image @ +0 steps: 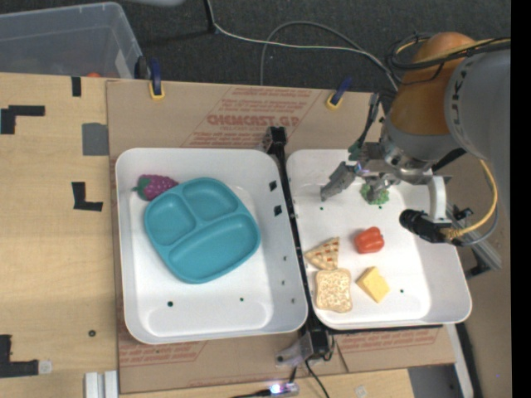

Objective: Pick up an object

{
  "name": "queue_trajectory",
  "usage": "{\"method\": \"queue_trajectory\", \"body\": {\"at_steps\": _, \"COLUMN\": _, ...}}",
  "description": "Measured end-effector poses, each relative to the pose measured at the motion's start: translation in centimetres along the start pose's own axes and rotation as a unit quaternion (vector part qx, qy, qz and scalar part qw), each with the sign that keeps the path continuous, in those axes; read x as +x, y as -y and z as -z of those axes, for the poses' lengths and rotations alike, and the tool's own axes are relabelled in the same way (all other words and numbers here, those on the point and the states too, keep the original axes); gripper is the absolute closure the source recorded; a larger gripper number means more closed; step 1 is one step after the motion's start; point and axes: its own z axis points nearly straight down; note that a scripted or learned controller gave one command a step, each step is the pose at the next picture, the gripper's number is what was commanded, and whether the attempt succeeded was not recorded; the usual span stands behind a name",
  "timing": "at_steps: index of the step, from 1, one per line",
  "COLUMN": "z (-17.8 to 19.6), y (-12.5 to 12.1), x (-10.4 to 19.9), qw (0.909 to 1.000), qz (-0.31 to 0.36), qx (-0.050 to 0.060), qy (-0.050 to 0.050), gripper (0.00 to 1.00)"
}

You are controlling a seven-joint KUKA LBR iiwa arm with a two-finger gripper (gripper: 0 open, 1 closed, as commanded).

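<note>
Bread and cheese sit by your right bin's front rim; its back-left floor is bare. Your gripper hangs spread, holding nothing, broccoli just beside it, above the plywood tabletop.

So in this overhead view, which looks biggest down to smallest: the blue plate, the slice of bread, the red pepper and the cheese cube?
1. blue plate, by far
2. slice of bread
3. cheese cube and red pepper, too alike to rank

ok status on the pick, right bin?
Gripper low over right bin, at the green toy; no grasp visible. Red pepper, cheese, bread, pizza slice untouched.
</note>
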Motion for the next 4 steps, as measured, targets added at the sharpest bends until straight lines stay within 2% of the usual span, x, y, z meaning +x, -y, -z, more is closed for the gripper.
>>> {"method": "queue_trajectory", "body": {"at_steps": 1, "z": 0.8, "y": -0.3, "x": 0.0, "qw": 1.0, "qz": 0.002, "qx": -0.007, "qy": 0.001, "gripper": 0.0}}
{"method": "queue_trajectory", "body": {"at_steps": 3, "z": -10.3, "y": -1.2, "x": -0.2, "qw": 1.0, "qz": 0.001, "qx": -0.005, "qy": 0.001, "gripper": 0.0}}
{"method": "queue_trajectory", "body": {"at_steps": 4, "z": -9.0, "y": -1.2, "x": -0.1, "qw": 1.0, "qz": 0.002, "qx": -0.006, "qy": 0.001, "gripper": 1.0}}
